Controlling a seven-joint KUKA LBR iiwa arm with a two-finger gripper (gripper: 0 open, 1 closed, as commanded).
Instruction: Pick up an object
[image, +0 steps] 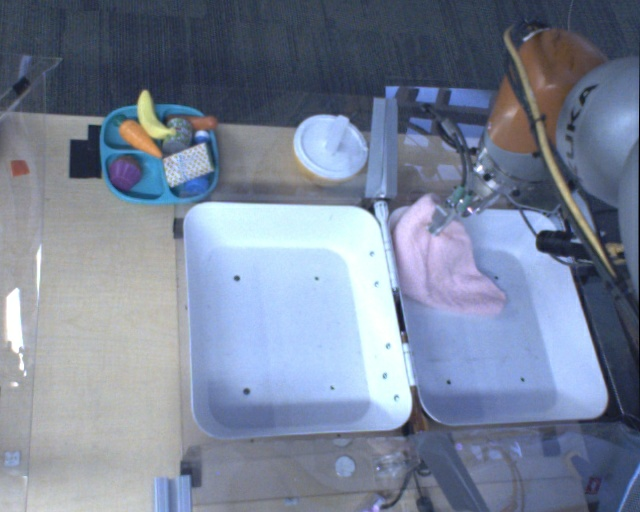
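A pink cloth (445, 262) lies crumpled in the right bin (540, 390), toward its 10 o'clock corner, part of it riding up on the wall beside the left bin (290, 400). The gripper (452, 210) hangs over the cloth's 12 o'clock edge, touching or just above a raised fold; whether it is spread or pinching fabric I cannot tell. On the surface (90, 330) at 10 o'clock sits a blue divided tray (150, 190) with toy food, including a banana (151, 115) and a carrot (139, 137). A white lidded container (331, 147) stands at 12 o'clock of the left bin
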